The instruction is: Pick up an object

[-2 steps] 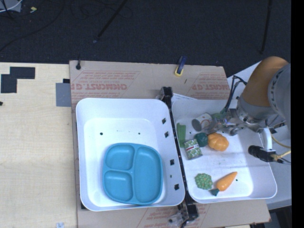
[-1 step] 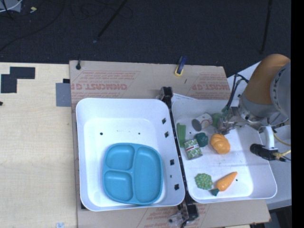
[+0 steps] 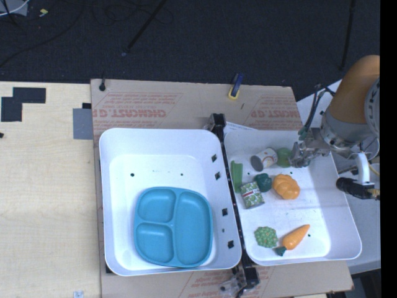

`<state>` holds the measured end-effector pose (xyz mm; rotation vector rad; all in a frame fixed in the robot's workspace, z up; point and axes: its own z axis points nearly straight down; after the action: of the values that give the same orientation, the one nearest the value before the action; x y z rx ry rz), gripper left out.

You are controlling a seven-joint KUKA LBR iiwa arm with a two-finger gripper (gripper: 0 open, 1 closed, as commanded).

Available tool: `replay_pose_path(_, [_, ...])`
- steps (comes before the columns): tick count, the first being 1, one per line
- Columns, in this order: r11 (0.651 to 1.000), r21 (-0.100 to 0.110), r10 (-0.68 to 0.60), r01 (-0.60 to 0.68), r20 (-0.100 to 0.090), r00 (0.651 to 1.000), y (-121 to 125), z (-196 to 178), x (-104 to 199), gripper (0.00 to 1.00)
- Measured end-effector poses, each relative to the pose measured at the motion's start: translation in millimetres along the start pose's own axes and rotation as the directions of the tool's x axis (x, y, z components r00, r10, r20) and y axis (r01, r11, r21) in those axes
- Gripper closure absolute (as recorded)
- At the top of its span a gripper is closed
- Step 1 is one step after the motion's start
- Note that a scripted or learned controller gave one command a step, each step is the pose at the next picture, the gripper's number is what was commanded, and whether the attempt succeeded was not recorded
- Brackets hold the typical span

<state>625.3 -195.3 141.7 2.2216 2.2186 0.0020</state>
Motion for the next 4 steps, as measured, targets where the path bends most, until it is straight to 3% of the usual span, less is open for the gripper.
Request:
replay_pose_path(1, [1.000, -0.001, -0.002, 0.002, 0.000, 1.000, -0.4, -62.9, 1.7, 1.00])
replay_pose_path(2, [1.000, 0.001, -0.003, 0.003, -0.001, 1.000, -0.2, -87.3, 0.5, 1.00])
replay_pose_path(4, [1.000, 0.005, -0.005, 0.005, -0.003, 1.000, -12.0, -81.8, 108.3, 1.00])
